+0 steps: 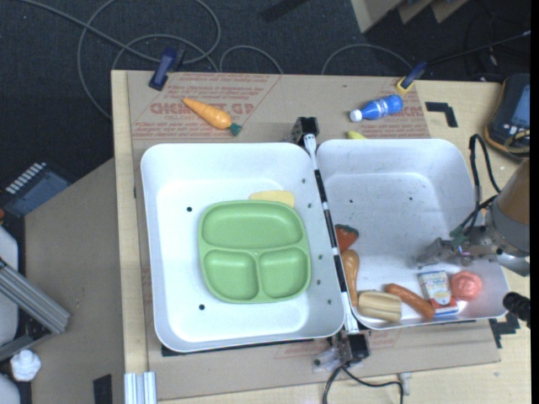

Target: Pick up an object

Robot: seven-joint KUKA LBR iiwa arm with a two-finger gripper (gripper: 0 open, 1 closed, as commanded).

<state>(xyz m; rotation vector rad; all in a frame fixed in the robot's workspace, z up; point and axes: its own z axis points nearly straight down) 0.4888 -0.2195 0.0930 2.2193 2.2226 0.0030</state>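
The right bin [396,171] holds several small items along its near side. A pink ball [466,285] lies at the right, with a small printed carton [434,285] beside it. An orange sausage [411,300] and a tan bread roll [379,307] sit further left. By the divider are a tan and orange piece [349,267] and a small red and orange piece [345,236]. My gripper [441,251] hangs low in the right bin, just above the carton and the ball, reaching in from the right. Nothing shows between its fingers.
The left bin [168,225] holds a green divided plate [253,250] with a yellow piece [273,197] behind it. On the bench behind the bins lie a toy carrot [210,112], a blue bottle [377,108] and a blue clip [164,68].
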